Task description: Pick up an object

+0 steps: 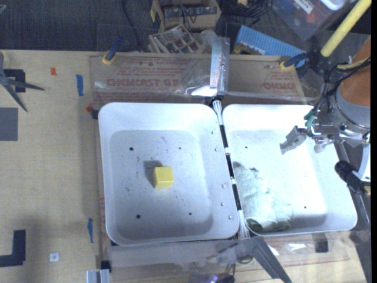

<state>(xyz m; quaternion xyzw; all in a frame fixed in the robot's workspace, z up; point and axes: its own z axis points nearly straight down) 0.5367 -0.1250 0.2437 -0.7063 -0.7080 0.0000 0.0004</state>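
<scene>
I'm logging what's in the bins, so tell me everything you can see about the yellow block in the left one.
The yellow block is a small cube-like piece, plain yellow, possibly foam or plastic. It looks intact and sits flat, turned slightly askew to the walls of the left bin, near the middle of the floor. It casts a shadow to its upper left. Only the bin floor touches it.

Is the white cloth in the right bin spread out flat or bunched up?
Bunched up. The white cloth lies in a crumpled, rolled heap along the left wall of the right bin, near its front corner.
</scene>
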